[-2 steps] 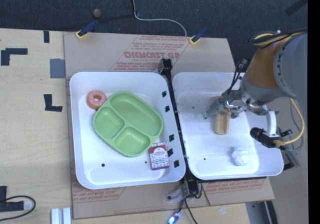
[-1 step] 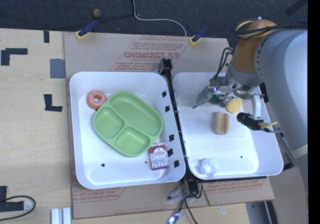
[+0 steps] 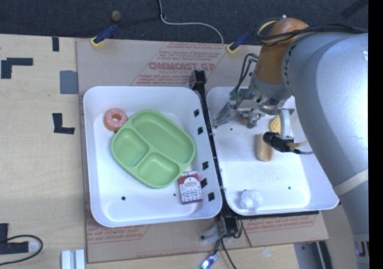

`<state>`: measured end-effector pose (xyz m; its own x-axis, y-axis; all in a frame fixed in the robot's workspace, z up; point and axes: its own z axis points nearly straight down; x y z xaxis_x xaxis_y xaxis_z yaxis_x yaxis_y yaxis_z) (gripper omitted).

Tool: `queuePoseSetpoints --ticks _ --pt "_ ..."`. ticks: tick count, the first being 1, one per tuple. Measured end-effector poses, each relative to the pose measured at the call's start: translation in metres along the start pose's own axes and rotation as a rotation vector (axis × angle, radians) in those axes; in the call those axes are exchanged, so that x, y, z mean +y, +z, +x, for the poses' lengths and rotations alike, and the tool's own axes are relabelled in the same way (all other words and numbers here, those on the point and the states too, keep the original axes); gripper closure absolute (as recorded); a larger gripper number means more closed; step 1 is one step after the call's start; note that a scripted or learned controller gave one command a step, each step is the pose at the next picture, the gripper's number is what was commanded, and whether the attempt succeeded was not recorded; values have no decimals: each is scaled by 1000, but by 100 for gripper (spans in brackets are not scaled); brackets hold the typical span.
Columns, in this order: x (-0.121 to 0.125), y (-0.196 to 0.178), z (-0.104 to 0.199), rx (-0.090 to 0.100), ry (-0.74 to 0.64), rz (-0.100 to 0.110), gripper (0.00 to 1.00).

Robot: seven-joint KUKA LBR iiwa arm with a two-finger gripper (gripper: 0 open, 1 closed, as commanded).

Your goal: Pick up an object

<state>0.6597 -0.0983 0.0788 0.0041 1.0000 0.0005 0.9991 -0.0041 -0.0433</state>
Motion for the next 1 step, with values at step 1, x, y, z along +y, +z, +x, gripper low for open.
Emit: queuePoseSetpoints --ticks 1 --pt "-66 -3 3 0 -4 -37 0"
